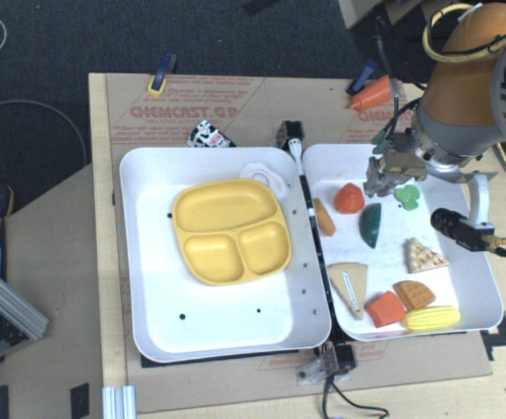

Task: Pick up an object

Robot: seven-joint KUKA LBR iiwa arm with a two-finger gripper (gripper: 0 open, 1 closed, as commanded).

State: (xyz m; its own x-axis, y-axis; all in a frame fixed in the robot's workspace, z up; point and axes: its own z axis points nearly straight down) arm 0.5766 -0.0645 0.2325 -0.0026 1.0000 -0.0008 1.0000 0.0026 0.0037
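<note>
Bench (pixel 105 234) of pale board carries two shallow white bins side by side; the left bin (pixel 148 304) holds a yellow divided tray (pixel 231 230), lying flat near its middle; the right bin (pixel 484 291) holds the small toy foods; the grey arm (pixel 471 68) with its orange band reaches in from the right, over the right bin's far side; its gripper (pixel 384 180) hangs low above the far end of that bin, and how far apart its fingers stand I cannot tell, nor can anything be seen held between them; just beside it lie a red tomato-like piece (pixel 350 198) and a green leafy piece (pixel 407 196); a dark green piece (pixel 371 224) lies just below the tomato; an orange oblong piece (pixel 324 217) lies near the bin's left wall; nearer the front lie a tan wedge (pixel 346 279), a waffle-patterned triangle (pixel 424 256), a brown bread-like piece (pixel 413 294), a red-orange block (pixel 386 308) and a yellow corn cob (pixel 431 319).
</note>
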